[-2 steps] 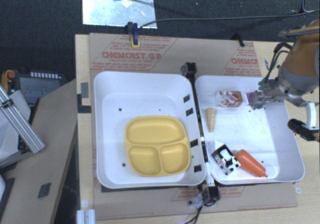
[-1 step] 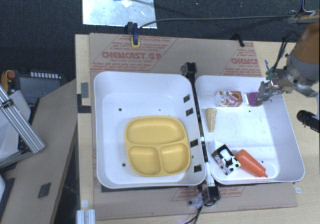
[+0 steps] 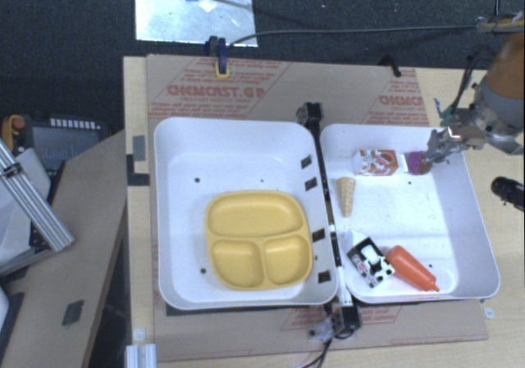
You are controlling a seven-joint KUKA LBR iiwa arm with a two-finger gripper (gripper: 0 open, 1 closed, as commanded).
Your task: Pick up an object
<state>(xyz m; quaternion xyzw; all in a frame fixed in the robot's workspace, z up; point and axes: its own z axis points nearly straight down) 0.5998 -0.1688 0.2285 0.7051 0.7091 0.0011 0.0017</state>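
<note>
My gripper (image 3: 437,149) hangs over the back right corner of the right bin (image 3: 459,219), reaching in from the right. A small purple object (image 3: 417,163) sits right at its fingertips. Just left of that lies a red and white packet (image 3: 376,162). A tan ice cream cone (image 3: 346,194) lies near the bin's left wall. At the front of the bin rest an orange carrot (image 3: 412,268) and a black and white toy (image 3: 370,261).
The left bin (image 3: 184,161) holds a yellow divided plate (image 3: 257,238). A black divider with clips (image 3: 321,194) runs between the two bins. Cardboard lies under both bins, and a cable crosses the bench at the back.
</note>
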